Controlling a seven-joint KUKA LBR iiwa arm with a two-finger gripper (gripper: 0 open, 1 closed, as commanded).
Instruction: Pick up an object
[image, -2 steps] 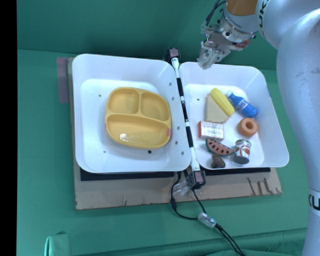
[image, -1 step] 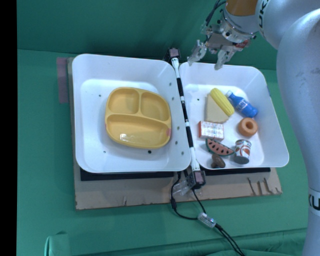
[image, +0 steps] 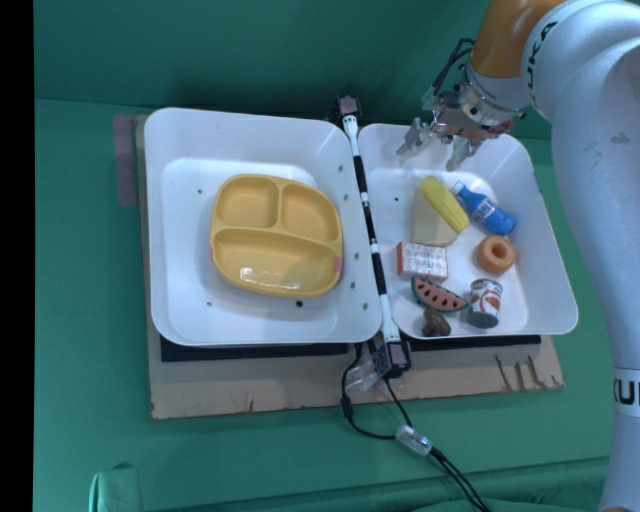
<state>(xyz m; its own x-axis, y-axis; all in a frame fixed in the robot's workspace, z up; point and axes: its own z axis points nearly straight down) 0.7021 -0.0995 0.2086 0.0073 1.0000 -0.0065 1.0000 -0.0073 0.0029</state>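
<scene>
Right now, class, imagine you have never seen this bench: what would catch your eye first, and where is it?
First the yellow divided plate, alone in the left bin. Next the toy food crowded in the right bin: corn, a blue bottle, a doughnut. The gripper hangs open above that bin's far edge.

The arm (image: 590, 150) runs out of the picture at the top and right edges, so its base is unseen. The yellow corn cob (image: 444, 203) covers part of the cheese wedge (image: 430, 222). The can (image: 484, 303) label is too small to read. A cable (image: 440, 460) leaves at the bottom edge.
</scene>
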